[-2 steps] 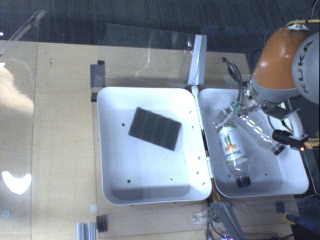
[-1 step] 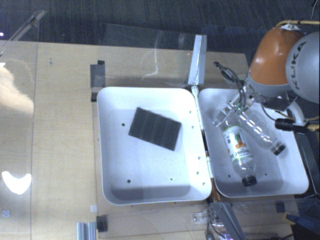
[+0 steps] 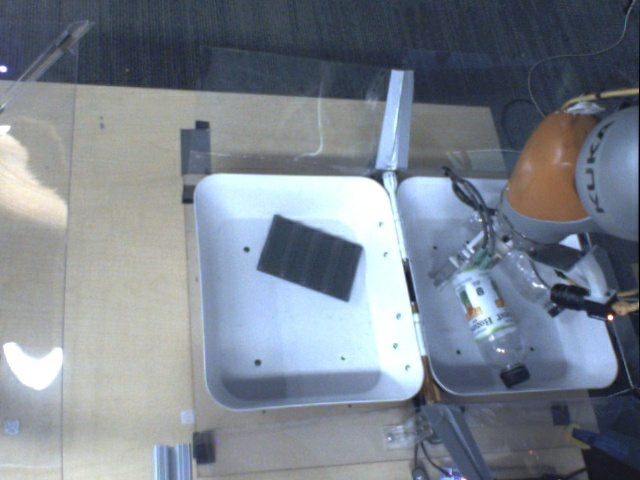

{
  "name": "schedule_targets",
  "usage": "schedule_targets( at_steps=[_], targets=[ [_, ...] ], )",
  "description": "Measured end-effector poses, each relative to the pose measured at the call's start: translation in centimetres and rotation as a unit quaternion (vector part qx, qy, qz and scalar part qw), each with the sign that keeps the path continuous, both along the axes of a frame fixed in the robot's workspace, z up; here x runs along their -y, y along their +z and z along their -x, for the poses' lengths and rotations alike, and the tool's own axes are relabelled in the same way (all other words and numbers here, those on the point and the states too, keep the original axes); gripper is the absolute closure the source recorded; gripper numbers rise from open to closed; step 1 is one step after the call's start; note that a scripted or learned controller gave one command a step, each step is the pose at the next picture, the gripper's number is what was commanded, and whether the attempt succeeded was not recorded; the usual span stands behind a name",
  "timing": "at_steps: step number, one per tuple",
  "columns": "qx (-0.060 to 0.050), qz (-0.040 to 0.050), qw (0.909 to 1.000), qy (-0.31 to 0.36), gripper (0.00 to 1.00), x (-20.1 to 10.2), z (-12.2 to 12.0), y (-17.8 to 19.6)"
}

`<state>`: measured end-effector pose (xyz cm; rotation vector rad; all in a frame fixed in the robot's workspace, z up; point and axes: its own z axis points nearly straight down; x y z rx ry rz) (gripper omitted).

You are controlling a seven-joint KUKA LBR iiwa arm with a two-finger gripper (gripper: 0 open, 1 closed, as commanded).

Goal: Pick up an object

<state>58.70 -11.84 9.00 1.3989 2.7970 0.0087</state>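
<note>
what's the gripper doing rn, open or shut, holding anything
Gripper: over the right bin, at the upper end of the clear bottle. Cannot be told whether it holds anything.

The bench looks like pale wood with a smooth finish. Both white bins seem matt plastic. In the left bin lies a dark ribbed pad, matt. Right of it, a clear glossy plastic bottle carries a paper-like label.
</note>
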Motion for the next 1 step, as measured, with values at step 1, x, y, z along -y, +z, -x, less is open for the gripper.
schedule_targets(
  at_steps=[1],
  targets=[
    [0.000, -0.0005, 0.9998, -0.019, 0.00, -1.48, -2.76, -0.07]
  ],
)
